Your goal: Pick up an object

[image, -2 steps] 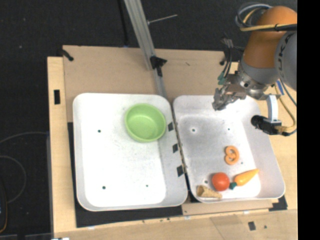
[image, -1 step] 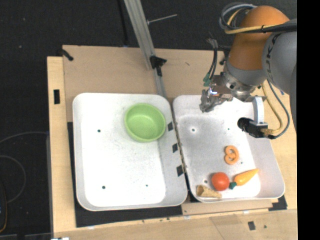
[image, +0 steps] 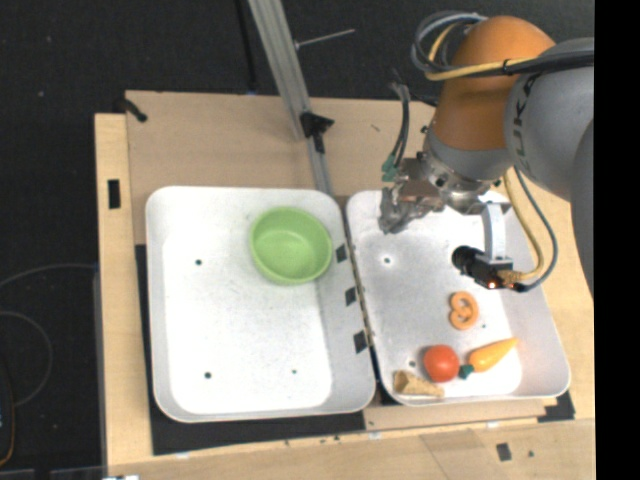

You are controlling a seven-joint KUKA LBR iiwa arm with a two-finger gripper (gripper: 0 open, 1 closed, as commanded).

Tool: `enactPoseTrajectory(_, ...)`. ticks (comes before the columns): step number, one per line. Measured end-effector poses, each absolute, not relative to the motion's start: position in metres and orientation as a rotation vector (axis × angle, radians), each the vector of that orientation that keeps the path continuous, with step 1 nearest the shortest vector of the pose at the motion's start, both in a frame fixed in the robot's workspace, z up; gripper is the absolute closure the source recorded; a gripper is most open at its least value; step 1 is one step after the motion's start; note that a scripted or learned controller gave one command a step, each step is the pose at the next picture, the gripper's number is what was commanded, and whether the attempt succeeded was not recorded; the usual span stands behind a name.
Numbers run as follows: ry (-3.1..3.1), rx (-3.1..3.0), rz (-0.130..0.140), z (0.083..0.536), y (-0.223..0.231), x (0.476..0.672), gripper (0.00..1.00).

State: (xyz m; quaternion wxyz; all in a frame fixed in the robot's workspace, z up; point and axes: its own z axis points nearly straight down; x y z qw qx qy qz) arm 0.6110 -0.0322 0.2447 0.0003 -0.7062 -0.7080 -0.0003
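1. The gripper [image: 397, 211] hangs over the right bin's [image: 400, 298] upper-left corner; whether it is open or closed cannot be told
2. The arm [image: 500, 88] bends in from the right
3. Pretzel [image: 463, 310], tomato [image: 440, 363] and carrot [image: 490, 354] lie near the bin's lower right, well apart from the gripper

Left bin [image: 180, 298] mostly open: only a green bowl [image: 291, 245] at its upper right, with broad bare floor below and to the left. Right bin [image: 420, 288] open through its middle and upper left. Crowded along its lower edge by a tomato [image: 440, 363], a carrot [image: 491, 353], a pretzel [image: 462, 310] and a pale wedge [image: 415, 384], all close together. Blocked at the upper right by the arm [image: 500, 88], the end effector [image: 398, 206] and hanging cables [image: 530, 238]. Crossed above the bins by a slanted grey rail [image: 285, 68].
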Motion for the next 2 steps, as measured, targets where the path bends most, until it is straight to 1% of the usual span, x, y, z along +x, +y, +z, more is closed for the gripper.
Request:
enactPoseTrajectory(1,-2.224,-2.217,-0.001,0.251,0.009,0.595,1.00)
enactPoseTrajectory(2,-2.228,-2.213,0.001,0.240,0.061,0.568,1.00)
